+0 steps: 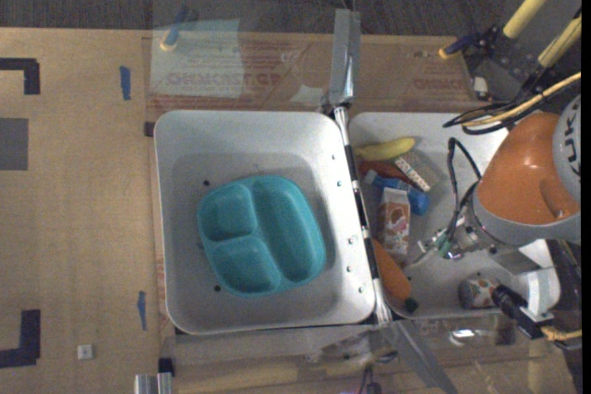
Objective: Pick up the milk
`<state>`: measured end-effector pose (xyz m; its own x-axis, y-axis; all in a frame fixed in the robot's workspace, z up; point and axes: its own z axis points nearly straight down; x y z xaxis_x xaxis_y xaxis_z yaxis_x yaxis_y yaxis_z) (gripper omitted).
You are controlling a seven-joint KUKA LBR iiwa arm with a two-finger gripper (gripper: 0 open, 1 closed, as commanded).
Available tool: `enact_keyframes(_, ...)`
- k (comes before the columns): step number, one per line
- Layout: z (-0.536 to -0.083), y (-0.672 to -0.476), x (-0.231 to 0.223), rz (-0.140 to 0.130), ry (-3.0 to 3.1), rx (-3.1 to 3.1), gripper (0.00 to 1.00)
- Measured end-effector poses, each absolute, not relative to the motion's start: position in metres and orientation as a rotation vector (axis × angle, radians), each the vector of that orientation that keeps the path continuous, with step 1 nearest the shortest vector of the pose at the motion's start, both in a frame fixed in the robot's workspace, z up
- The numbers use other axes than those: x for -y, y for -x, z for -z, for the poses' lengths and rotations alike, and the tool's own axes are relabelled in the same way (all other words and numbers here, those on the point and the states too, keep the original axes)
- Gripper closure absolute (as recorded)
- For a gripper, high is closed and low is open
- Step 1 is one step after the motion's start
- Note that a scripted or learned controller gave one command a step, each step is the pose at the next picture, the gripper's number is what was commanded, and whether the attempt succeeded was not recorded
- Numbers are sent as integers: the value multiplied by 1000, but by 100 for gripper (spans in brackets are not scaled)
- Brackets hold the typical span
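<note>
Two white bins side by side on bench (74, 198).

Left bin (175, 143): teal divided plate (263, 235) at centre.

Right bin (434, 126): milk carton (394, 219) flat on the floor close to the left wall, printed face up, long side roughly parallel to that wall. Banana (388, 148) beyond it, near the far wall. Red item (383, 171) and striped packet (417, 171) between banana and carton. Blue item (420, 201) at the carton's right edge; touching or just beside, cannot tell. Carrot (391, 272) just past the carton's near end, angled toward the near left corner. Small can (476, 292) near the near wall.

Arm (526, 185) in from the right, orange band above the right bin. Tool (443, 244) low over the bin floor, right of the carton and apart from it. Grip state: cannot tell, tip lost among wires.
</note>
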<state>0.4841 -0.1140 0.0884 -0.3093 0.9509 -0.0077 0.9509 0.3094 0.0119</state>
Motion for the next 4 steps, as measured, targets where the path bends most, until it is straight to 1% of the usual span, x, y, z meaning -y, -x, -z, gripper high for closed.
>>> enact_keyframes(1, -88, -525, 103, -2, -1511, -2742, 0)
enact_keyframes(2, -97, -527, 104, -6, -1514, -2735, 100)
enact_keyframes(3, -89, -484, 176, -3, -1343, -2828, 100)
enact_keyframes(4, -89, -485, 103, -4, -1398, -2795, 100)
